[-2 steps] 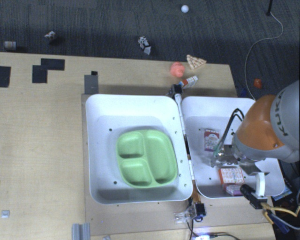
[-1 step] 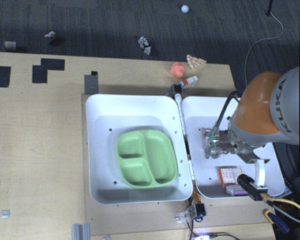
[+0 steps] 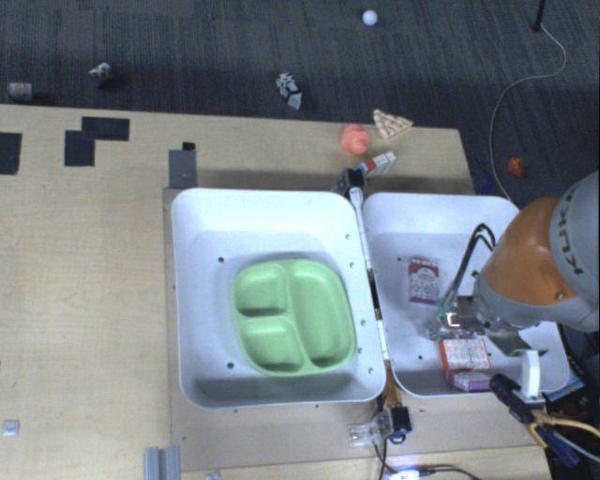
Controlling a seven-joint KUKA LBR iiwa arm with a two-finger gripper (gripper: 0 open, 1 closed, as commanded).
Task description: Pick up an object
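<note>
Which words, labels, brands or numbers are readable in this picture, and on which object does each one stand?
"KU": large dark letters on the grey arm, cut off by the picture's edge.
Small red and white packet in the right bin: printed, too blurred to read.
Pink box below it: patterned print, too small to read.
Green divided tray in the left bin: no text.

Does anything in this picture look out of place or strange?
Yes. Several small things lie outside the bins: a pink ball and a pizza-slice toy on the bench behind the right bin, plus a white ball and scraps on the dark floor.
</note>
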